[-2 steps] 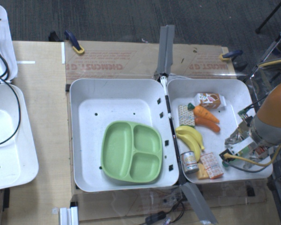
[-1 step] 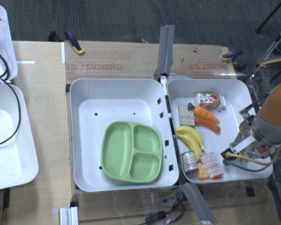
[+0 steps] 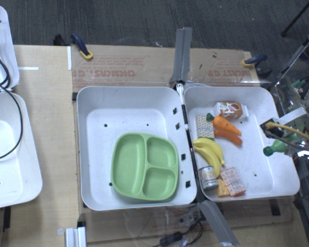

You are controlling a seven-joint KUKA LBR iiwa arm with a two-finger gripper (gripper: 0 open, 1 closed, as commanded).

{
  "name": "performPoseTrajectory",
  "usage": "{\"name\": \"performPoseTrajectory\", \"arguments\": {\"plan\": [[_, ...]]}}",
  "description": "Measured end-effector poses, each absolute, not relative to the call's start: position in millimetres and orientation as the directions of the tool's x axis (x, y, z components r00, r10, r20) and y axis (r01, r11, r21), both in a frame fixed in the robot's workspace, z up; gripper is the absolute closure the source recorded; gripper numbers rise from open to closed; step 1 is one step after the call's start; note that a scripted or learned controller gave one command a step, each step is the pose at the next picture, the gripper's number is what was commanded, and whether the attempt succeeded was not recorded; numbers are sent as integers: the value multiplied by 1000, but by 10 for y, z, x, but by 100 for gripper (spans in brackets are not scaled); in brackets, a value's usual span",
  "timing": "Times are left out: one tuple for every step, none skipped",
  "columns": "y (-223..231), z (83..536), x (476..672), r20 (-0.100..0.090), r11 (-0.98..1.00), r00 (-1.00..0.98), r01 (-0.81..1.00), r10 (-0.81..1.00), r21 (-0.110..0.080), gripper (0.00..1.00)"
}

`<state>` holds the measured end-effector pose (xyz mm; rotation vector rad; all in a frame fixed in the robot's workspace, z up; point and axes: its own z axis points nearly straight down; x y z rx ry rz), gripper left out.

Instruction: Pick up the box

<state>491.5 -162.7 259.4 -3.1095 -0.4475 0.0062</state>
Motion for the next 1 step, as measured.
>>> {"name": "performPoseTrajectory", "arguments": {"plan": [[-1000,1245,4928,-6,-961,961,278,278,-3,100]]}}
